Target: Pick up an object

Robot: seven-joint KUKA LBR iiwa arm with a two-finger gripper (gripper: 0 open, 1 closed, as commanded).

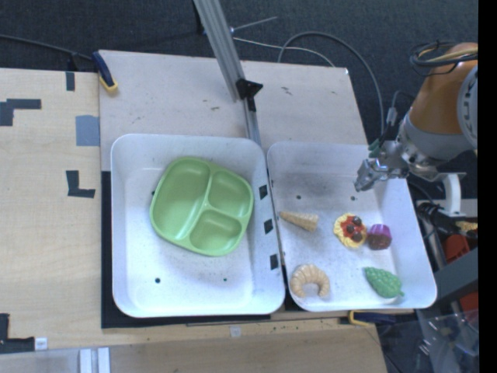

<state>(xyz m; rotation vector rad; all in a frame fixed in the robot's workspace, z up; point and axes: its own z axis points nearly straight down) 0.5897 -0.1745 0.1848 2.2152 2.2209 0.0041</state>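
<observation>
The right bin point(326, 160) holds several toy foods: a cone-shaped pastry point(300, 221), a round fruit tart point(349, 230), a dark purple piece point(379, 237), a croissant point(311, 280) and a green leafy piece point(384, 281). My gripper point(365, 179) hangs over the bin's upper right part, above and a little right of the tart. Nothing shows between its fingers. The left bin point(128, 231) bears a green divided plate point(203, 205).
A slanted metal pole point(221, 37) crosses above the bins' far edge. A cable point(334, 45) loops behind the right bin. The arm's orange band point(439, 103) sits at the right edge. Wooden bench surface lies to the left.
</observation>
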